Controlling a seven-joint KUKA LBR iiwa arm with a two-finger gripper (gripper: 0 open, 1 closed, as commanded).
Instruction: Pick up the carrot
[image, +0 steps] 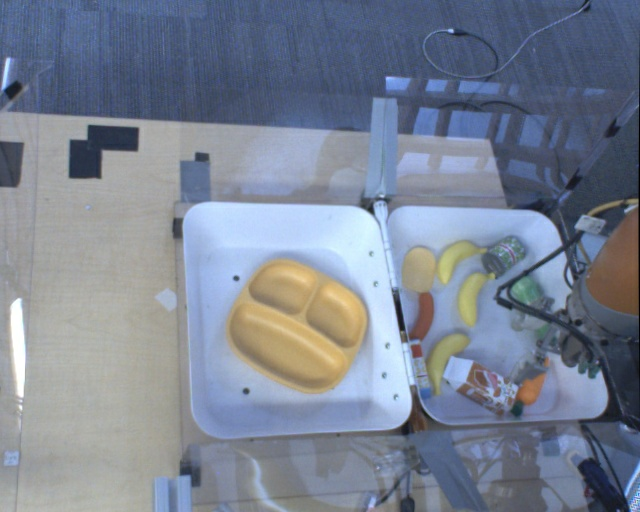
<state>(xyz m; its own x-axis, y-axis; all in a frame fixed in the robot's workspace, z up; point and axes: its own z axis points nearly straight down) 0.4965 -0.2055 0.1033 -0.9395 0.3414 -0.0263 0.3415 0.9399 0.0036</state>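
Note:
The carrot (534, 388) is small and orange with a green stem end. It lies near the front right corner of the right bin (575, 408), touching the end of a carton. My gripper (563, 349) hangs at the bin's right side, just above and to the right of the carrot in the camera view. Nothing shows in its grasp. The arm's orange band (614, 278) is at the right edge.
The right bin also holds an orange-and-white carton (478, 383), three bananas (457, 259), a red sausage (423, 316), a yellow disc (418, 268), a green can (504, 254) and a green item (527, 293). A yellow divided plate (298, 323) lies in the left bin (210, 300).

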